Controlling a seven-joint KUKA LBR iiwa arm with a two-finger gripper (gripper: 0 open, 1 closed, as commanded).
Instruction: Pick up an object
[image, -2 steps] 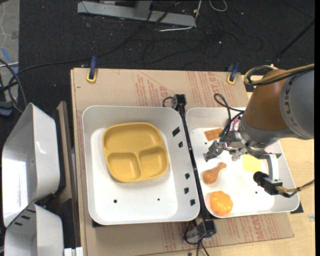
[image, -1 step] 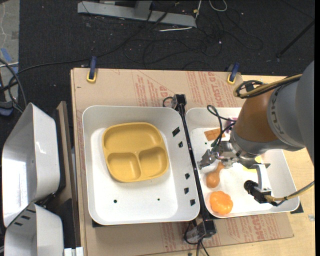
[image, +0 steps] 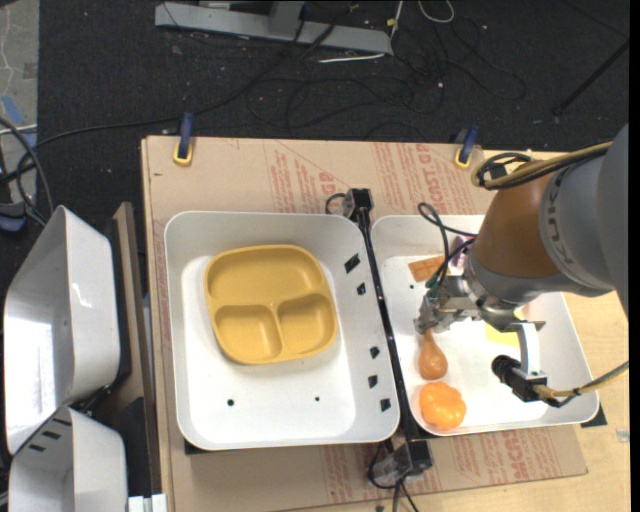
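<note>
Two shallow white bins side by side on a brown cardboard-topped bench (image: 260, 175), with a thin black divider (image: 378, 290) running between them from far to near. A pair of blue-and-yellow clamps on the bench's far edge, one at the left (image: 183, 142) and one at the right (image: 466, 146).

In the left white bin (image: 190, 340), a mustard-yellow plastic plate with three compartments (image: 270, 303), lying flat near the bin's middle, a little towards the far side.

Over the right white bin (image: 580, 345), the grey arm with its orange band (image: 515, 230), reaching in from the right and angled down towards the bin's left half. At its tip, the metal two-finger gripper (image: 437, 312), low over the bin floor close to the divider. Open or closed: cannot tell, the wrist covering too much of it.

Just nearward of the gripper, a small brown-orange pear-shaped toy (image: 432, 358), narrow end pointing far and reaching right up to the gripper; touching or apart, unclear. Nearer still, just beside the pear shape, a round bright-orange toy fruit (image: 441, 405) close to the bin's near rim. Farther back, a flat orange scrap (image: 427, 267) on the bin floor, left of the arm. To the right of the gripper, a pale yellow piece (image: 503, 335), partly hidden under the wrist.
</note>
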